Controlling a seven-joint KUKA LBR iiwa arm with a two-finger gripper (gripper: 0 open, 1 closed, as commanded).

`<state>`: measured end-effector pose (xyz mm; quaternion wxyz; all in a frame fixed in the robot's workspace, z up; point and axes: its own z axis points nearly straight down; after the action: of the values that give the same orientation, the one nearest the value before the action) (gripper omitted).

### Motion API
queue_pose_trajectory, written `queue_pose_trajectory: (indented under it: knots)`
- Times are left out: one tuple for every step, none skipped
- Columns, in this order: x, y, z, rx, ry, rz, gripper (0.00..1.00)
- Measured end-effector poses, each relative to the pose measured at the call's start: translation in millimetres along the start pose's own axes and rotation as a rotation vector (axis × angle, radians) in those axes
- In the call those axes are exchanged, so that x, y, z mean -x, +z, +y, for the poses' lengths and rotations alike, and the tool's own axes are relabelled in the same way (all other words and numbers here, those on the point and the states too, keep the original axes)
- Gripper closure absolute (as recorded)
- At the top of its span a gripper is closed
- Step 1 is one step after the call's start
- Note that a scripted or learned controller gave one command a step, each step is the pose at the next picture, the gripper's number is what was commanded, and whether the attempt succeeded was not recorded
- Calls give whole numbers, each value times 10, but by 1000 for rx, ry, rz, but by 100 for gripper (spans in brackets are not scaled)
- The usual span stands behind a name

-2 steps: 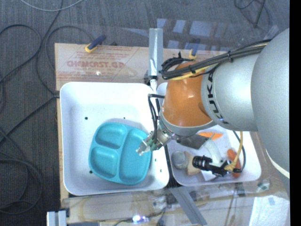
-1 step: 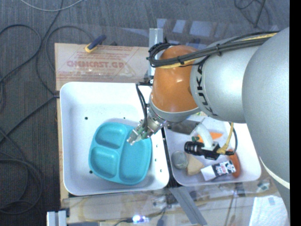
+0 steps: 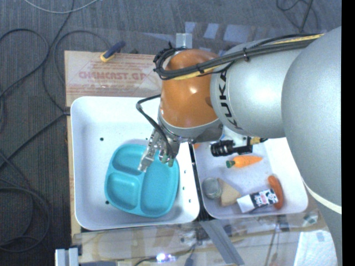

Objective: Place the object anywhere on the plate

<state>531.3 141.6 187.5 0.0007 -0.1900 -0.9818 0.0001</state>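
We see the gripper (image 3: 157,156) poised over the plate (image 3: 142,185), which lies directly beneath; fingers narrowly parted, nothing visibly held.

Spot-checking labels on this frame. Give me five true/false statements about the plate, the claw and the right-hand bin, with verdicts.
1. The turquoise three-compartment plastic plate lies in the left white bin. True.
2. The claw hangs above the plate's upper right part. True.
3. The small orange toy carrot with a green top lies on the plate. False: it lies in the right white bin.
4. The right bin holds just one thing. False: besides the carrot, it holds a grey round piece, a tan wedge, a white-and-black packet and an orange-red sausage shape.
5. The plate is round with no dividers. False: ridges split it into three compartments.
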Motion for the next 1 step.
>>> queue_pose_trajectory:
  knots:
    - [82, 234, 133, -2, -70, -1, 100]
